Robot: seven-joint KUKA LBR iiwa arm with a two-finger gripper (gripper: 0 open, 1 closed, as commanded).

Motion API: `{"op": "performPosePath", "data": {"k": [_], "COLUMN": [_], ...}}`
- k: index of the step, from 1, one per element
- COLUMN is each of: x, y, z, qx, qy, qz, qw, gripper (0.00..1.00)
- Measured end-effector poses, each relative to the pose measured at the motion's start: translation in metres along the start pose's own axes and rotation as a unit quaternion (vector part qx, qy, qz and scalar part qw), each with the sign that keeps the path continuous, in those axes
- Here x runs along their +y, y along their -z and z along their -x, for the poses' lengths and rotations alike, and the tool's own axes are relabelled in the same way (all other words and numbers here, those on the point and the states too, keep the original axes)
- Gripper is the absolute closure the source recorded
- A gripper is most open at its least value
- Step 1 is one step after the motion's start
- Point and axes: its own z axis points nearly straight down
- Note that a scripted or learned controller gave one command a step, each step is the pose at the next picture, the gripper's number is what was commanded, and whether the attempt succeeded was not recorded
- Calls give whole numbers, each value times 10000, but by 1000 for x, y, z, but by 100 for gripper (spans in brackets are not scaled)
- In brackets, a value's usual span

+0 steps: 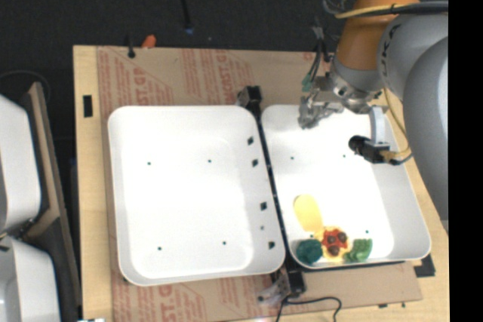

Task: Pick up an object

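Observation:
A small heap of objects lies at the near edge of the right bin (392,196): a pale yellow piece (306,211), a dark teal piece (308,251), a red and orange piece (334,240) and a green piece (360,249). My gripper (310,117) hangs over the far left corner of that bin, well away from the heap. Nothing shows between its fingers. The grey arm with its orange band (370,26) reaches in from the right.
The left bin (121,162) sits beside the right one, with black clips (256,162) along the shared rim. Both rest on a cardboard sheet (181,75). A black fitting (367,148) with a cable hangs from the wrist over the right bin.

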Motion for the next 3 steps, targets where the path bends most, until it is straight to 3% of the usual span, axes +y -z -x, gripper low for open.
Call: {"op": "performPosePath", "data": {"k": [1, 3], "x": [1, -39], "y": [54, 65], "z": [1, -97], "qx": [-1, 5], "qy": [5, 21], "qz": [10, -16], "qw": [10000, 10000], "gripper": [100, 100]}}
